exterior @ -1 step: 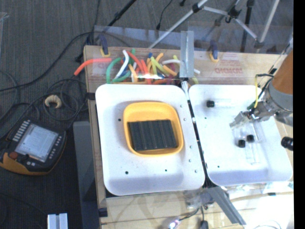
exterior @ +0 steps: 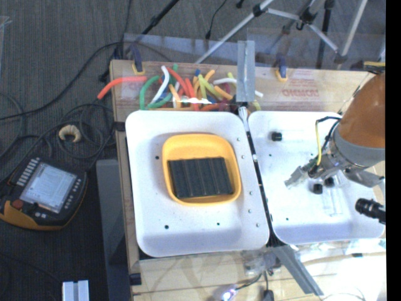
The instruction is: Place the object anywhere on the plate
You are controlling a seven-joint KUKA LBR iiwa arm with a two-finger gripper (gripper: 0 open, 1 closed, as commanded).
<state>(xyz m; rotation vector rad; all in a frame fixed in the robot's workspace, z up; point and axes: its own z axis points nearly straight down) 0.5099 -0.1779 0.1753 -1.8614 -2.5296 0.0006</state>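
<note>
I am seeing an evenly lit picture, bright over the bench and dimmer on the dark carpet around it. The two white bins are coming through close to blown out: the left bin [exterior: 188, 231] and the right bin [exterior: 294, 218] are losing surface detail, with only soft grey shading showing along their rims. Shadows are staying faint and short, so I cannot tell where the light is coming from. The yellow plate [exterior: 200, 144] is reading saturated, and its dark ribbed centre is holding some detail. Everything is looking slightly soft and grainy. The arm [exterior: 369, 121] is looking blurred at the right.
</note>
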